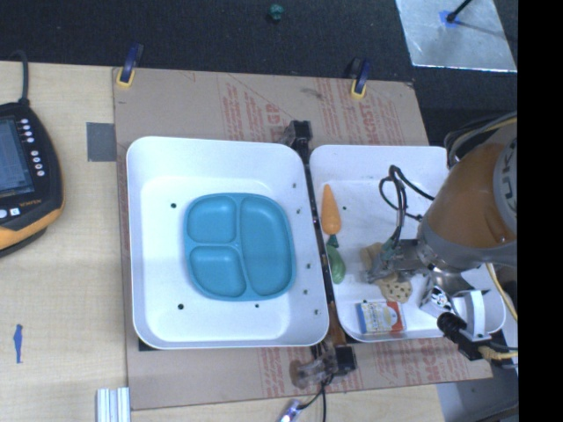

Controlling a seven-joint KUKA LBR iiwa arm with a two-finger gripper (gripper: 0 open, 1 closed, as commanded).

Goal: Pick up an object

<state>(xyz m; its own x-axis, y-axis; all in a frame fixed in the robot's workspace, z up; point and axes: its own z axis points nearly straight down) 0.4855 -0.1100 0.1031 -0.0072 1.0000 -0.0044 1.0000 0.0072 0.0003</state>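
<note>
Arm reached in from the right over the right bin [369, 158]. Tool [387, 266] sat low among small items near a tan cookie-like piece [396, 288]; finger state could not be told. Carrot [330, 209] lay along the bin's left wall. Blue divided plate [239, 245] filled the left bin [154, 323].

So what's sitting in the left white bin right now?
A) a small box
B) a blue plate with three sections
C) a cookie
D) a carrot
B: the blue plate with its three sections lies in the middle of the left bin, while the carrot, the small box and the cookie all lie in the right bin.
</note>
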